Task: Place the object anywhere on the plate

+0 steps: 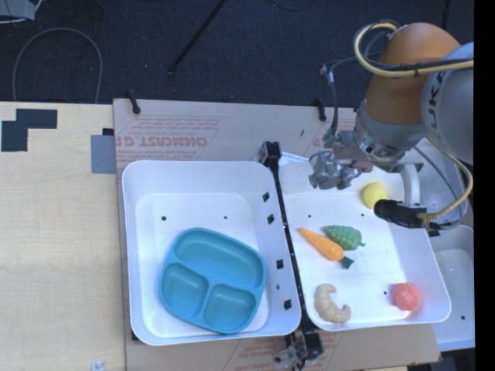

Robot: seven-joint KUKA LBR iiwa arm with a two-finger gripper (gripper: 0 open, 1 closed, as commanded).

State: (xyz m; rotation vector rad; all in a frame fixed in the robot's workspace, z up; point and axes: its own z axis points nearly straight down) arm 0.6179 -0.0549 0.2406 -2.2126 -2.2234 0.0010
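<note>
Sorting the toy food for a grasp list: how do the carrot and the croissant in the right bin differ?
The orange toy carrot is straight and tapered, with a dark green stub at one end; the pale tan toy croissant is curved and plump. The carrot lies mid-bin beside the green leafy toy; the croissant lies near the front wall, apart. Both lie flat in the right white bin.

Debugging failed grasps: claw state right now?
Claw: cannot tell open or closed; nothing visibly held. It sits over the far edge of the right bin, apart from the lemon and carrot.
</note>
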